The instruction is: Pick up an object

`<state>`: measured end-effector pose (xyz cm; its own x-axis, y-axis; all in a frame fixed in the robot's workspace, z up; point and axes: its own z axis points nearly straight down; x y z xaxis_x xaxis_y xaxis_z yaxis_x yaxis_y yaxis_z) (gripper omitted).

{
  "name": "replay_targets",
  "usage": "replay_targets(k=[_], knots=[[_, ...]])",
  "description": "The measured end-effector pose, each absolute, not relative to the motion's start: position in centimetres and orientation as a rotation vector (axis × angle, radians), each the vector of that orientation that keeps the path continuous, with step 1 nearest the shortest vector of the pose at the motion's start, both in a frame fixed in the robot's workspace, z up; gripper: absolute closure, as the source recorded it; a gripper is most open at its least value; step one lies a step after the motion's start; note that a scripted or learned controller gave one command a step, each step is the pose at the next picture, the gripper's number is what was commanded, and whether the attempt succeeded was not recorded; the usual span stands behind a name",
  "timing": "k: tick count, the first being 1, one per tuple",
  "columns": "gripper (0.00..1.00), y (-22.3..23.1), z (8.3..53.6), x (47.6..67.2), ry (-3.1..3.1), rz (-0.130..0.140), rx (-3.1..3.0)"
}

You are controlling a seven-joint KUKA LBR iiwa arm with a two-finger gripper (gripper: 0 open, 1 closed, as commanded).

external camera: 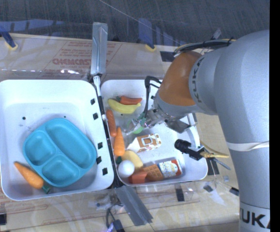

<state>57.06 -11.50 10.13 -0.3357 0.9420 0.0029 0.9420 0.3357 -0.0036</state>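
Arm [236,95] over right bin [198,170] | fingers [147,121] low mid-bin, spread can't tell | banana [122,106] just beyond toward far-left corner, lying crosswise

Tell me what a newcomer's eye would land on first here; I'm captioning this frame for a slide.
The big grey arm with its orange band fills the right side, reaching down into the right bin. That bin is crowded with toy food: a banana, carrots along its left wall, an egg and a bottle. In the left bin, a blue tray lies with a carrot at its lower-left corner.
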Motion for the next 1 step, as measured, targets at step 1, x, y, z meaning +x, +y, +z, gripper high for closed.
replay_targets(k=[1], knots=[[1.00, -5.56, 19.49, 59.40, -2.392, -0.006, -2.040]])
